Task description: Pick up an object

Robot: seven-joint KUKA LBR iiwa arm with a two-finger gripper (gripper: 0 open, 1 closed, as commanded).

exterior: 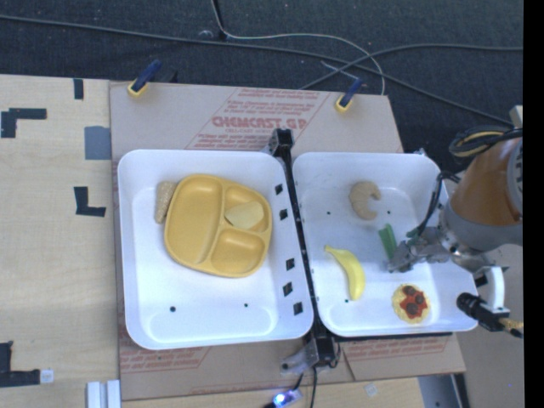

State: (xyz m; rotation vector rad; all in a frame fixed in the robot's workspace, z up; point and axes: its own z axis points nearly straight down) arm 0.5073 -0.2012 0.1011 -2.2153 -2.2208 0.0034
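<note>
White plastic forms the two shallow bins, which are set side by side on a sheet of printed cardboard (255, 117) clamped at its far edge. In the left bin (140, 253) a yellow sectioned plate (208, 236) is laid, tilted slightly, and a pale chip-like piece (245, 216) is seen in its right-hand compartment. A tan, bread-like item (163, 201) is tucked against the plate's left rim, partly covered by it.

In the right bin (340, 168) four items are scattered. A beige, rounded piece with a bite-shaped notch (365, 199) is found toward the far side. A banana (348, 271) is placed near the bin's middle, running from far-left to near-right. A small round tart with dark red topping (411, 303) is located in the near-right corner, just beside the banana's near end but apart from it. A green stick-shaped object (388, 241) is set to the right of the banana, standing nearly along the near-far line.

The grey arm with its orange band (486, 189) is brought in from the right over the bin's right wall. The gripper (406, 258) is positioned low, just beside the near end of the green stick. Whether anything is gripped cannot be told, since the tips are too dark and small to be made out.
</note>
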